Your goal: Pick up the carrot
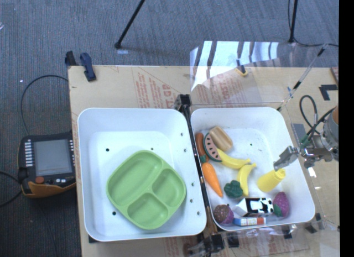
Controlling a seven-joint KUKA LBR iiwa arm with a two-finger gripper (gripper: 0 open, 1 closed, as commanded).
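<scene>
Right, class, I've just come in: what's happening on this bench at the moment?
A robot arm reaches in from the right, its gripper over the right bin near a yellow bottle. The carrot it is meant to pick up lies untouched by the bin's left wall, among other toy foods such as two bananas. The left bin holds a green divided plate.

My carrot point(211, 178) was orange, lying in a white bin point(251, 116) among two yellow bananas point(239, 167), a yellow bottle point(271, 180), a red-and-green watermelon slice point(211, 147), tan bread point(220, 138), dark green broccoli point(233, 189) and a black-and-white patched cow point(258, 205). Purple grapes point(281, 203) sat at the corner. The other white bin point(133, 119) carried a lime-green tray point(146, 189). The bench point(133, 87) was brown with red print.
</scene>
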